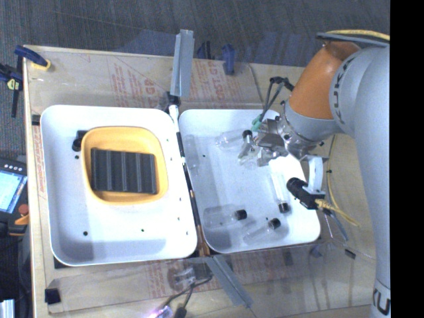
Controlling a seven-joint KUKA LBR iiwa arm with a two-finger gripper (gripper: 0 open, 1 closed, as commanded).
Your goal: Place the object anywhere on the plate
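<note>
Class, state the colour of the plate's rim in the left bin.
Yellow-orange, around a dark ribbed centre; the plate shows clearly in the camera view.

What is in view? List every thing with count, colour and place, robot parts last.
Bins: two, white, side by side on the bench.
Plate: one, yellow with a dark ribbed centre, in the left bin.
Vials: about five, clear with black caps, scattered in the right bin; one lies under the gripper.
Clamps: blue, at the bench's far edge; exact count unclear.
Screen: one, lit, at the left edge.
Arm: one, grey with an orange band, coming in from the right.
Gripper: one, over the right bin's far part.
</note>
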